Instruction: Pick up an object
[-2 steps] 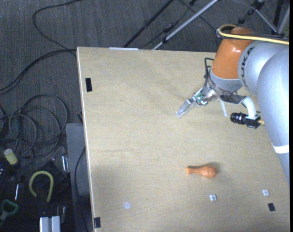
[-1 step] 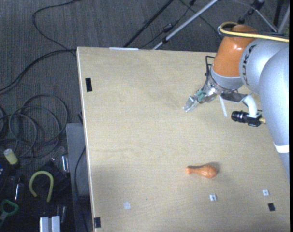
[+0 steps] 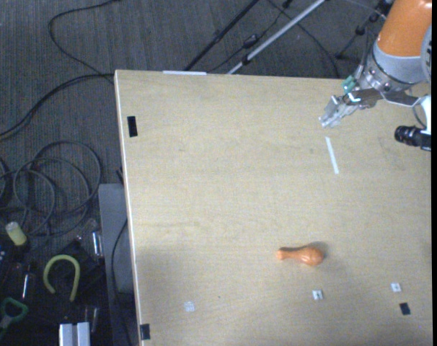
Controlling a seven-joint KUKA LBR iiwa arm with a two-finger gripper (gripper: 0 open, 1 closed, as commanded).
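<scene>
A small orange gourd-shaped object (image 3: 302, 255) lies on its side on the pale wooden bench top (image 3: 226, 193), toward the front right. A thin white stick (image 3: 332, 156) lies further back. My gripper (image 3: 331, 115) hangs at the back right, just above and behind the stick's far end and well away from the orange object. The grey arm with its orange band (image 3: 406, 20) reaches in from the upper right corner. Nothing shows in the gripper.
Small black and white markers (image 3: 317, 294) dot the bench's front right, and a black mark (image 3: 132, 126) sits near its left edge. Cables and tools (image 3: 53, 265) lie on the floor to the left. Tripod legs (image 3: 290, 16) stand behind the bench.
</scene>
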